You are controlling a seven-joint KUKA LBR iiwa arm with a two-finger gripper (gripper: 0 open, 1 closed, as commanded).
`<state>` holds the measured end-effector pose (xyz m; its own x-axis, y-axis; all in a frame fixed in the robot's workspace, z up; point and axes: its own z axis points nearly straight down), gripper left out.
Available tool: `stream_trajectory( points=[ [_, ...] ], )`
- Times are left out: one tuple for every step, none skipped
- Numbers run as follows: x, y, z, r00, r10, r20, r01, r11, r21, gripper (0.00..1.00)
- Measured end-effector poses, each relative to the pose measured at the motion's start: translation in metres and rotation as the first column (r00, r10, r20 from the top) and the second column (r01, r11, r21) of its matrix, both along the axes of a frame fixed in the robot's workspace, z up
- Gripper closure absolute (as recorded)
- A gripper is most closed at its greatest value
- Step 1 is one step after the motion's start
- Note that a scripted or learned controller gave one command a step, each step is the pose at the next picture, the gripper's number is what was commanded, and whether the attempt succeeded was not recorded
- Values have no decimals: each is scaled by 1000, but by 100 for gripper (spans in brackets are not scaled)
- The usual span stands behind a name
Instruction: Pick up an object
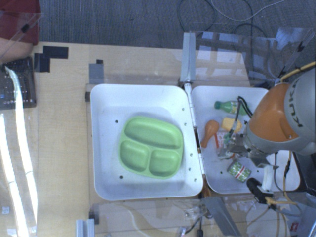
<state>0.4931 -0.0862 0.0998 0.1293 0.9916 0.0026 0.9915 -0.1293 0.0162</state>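
Green tray (151, 146) alone, left bin (103, 132).

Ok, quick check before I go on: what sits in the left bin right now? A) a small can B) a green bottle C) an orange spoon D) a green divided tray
D: the green divided tray lies alone in the left bin, while the bottle and orange spoon lie in the right bin.
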Motion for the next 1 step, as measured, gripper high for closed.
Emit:
stream_trajectory(
  points=[
    [34, 45, 91, 992, 123, -12, -123, 992, -1, 100]
  ],
)
